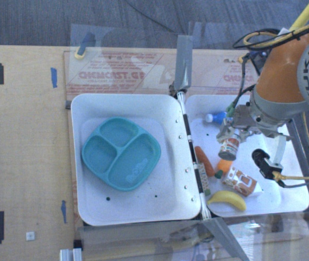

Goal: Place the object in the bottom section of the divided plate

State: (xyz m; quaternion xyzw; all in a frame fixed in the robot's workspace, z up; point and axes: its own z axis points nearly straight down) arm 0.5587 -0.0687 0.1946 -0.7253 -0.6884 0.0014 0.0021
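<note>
My fingers (pixel 231 137) close around a small can (pixel 229 147) with a red-and-white label, hanging just below them over the right bin (pixel 298 197). Beneath it lie a carrot (pixel 204 161), a juice carton (pixel 240 181) and a banana (pixel 227 200). The teal divided plate (pixel 121 153) sits well off to my left; I should carry the can level and lower it into the large bottom section.

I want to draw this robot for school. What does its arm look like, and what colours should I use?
Draw a fat, rounded arm with a big orange band on top and pale grey below it, with dark letters on the grey part at the right. The gripper underneath is a grey metal block. Add black and yellow cables looping over the top, and a yellow hose.
</note>
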